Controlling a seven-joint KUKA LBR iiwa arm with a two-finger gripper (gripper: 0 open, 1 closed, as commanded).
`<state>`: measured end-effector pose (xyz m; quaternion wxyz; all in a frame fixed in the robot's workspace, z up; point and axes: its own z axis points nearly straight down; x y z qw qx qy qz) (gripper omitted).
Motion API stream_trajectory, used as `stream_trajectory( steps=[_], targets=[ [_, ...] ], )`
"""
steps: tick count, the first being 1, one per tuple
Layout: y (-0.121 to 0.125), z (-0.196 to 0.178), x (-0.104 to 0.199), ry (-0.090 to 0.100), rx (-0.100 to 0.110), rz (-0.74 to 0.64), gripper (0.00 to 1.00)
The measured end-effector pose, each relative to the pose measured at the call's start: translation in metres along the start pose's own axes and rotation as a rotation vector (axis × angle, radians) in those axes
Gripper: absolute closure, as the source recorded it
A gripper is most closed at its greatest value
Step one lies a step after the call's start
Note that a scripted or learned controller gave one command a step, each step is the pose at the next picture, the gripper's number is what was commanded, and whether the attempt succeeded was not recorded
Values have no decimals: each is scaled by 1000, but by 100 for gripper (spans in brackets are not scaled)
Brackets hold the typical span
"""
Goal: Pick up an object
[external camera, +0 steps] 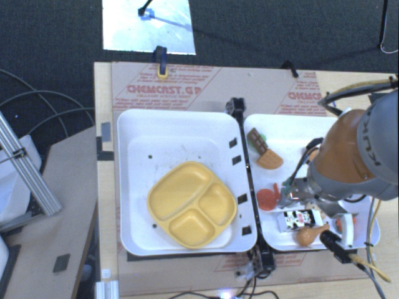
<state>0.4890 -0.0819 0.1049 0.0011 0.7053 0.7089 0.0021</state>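
Observation:
The arm's grey wrist with its orange band [343,148] hangs over the right bin [293,124]. My gripper [292,190] points down at the bin's middle, just right of a small red object [268,198] and above a black-and-white patterned box [298,218]. A tan drumstick-shaped piece [310,234] lies at the bin's front. A brown bar [257,141] and an orange wedge [270,161] lie at the back left of this bin. An orange-and-white item [345,227] sits at the front right, partly under the arm.
A yellow divided plate [192,204] fills much of the left bin [143,136]. A black divider rail [244,167] runs between the bins. Cables [349,92] loop off the arm at the right. A blue-and-yellow clamp [161,64] sits at the bench's back edge.

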Motion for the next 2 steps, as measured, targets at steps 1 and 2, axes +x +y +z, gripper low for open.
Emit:
stream_trajectory(
  steps=[1,2],
  targets=[
    [-2,21,-2,-1,4,5,100],
    [-1,10,-2,-1,2,3,100]
  ],
)
